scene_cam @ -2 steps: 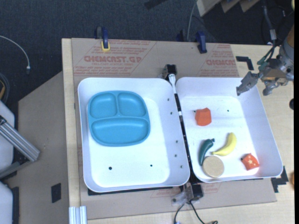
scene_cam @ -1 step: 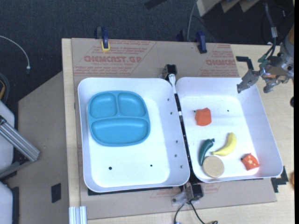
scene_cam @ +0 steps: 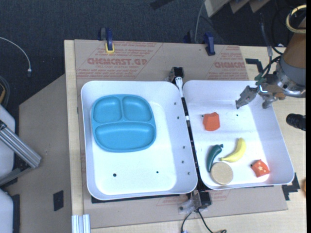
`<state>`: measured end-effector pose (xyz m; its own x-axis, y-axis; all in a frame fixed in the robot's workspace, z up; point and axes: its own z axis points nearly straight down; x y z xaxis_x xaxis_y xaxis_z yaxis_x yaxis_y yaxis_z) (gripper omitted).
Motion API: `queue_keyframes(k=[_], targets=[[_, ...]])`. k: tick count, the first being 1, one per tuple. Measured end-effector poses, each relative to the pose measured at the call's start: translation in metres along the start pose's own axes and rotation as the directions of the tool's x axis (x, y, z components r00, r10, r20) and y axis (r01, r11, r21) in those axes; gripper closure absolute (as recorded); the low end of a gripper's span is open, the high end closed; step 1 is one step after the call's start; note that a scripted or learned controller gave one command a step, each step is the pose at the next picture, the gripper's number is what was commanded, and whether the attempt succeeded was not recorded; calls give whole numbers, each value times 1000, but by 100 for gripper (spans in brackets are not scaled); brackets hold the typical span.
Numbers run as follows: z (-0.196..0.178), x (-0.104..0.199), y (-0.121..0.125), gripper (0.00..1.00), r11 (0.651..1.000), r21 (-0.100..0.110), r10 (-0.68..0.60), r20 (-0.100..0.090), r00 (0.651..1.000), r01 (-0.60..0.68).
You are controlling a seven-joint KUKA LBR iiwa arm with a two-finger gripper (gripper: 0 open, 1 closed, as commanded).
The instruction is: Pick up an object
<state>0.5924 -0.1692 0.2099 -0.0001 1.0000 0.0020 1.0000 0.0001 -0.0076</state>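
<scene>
The right bin (scene_cam: 272, 130) holds an orange block (scene_cam: 211, 122), a yellow banana (scene_cam: 235, 151), a dark green pepper (scene_cam: 213, 156), a tan round disc (scene_cam: 222, 173) and a small red piece (scene_cam: 260, 168). My gripper (scene_cam: 256, 97) hangs over the bin's far right part, up and to the right of the orange block. Its two dark fingers (scene_cam: 243, 99) stand spread apart with nothing between them.
A blue divided plate (scene_cam: 124, 123) lies in the left bin (scene_cam: 141, 178). The two bins meet at a ridge (scene_cam: 187, 130) in the middle. Clamps (scene_cam: 109, 40) and cables sit at the board's far edge. The arm's wrist (scene_cam: 294, 67) comes in from the right.
</scene>
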Motion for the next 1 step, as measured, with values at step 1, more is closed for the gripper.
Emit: queue_keyframes(k=[1], targets=[[47,7,-5,0,1000,-1,0,0,1000,0]])
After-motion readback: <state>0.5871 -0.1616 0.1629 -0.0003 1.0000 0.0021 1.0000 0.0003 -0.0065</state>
